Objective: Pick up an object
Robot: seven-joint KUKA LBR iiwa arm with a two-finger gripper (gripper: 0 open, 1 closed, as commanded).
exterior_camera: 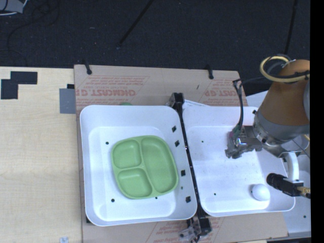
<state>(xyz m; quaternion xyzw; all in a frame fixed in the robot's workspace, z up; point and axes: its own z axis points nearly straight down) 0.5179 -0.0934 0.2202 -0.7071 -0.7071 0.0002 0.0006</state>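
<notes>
A: Where is the gripper (237, 147) seen, and is anything held?
B: It is seen over the right bin (212, 166), near the middle. Nothing is seen held; whether it is spread or closed cannot be told.
A: Which step is judged in hand?
B: The approach. A white ball (260, 192) lies near, at the gripper's 5 o'clock; a shift and descent are called for.
A: What else is there?
B: A green divided plate (144, 166) is laid in the left bin (97, 135), at 9 o'clock, well apart. The bin wall beside the ball may be met.
</notes>
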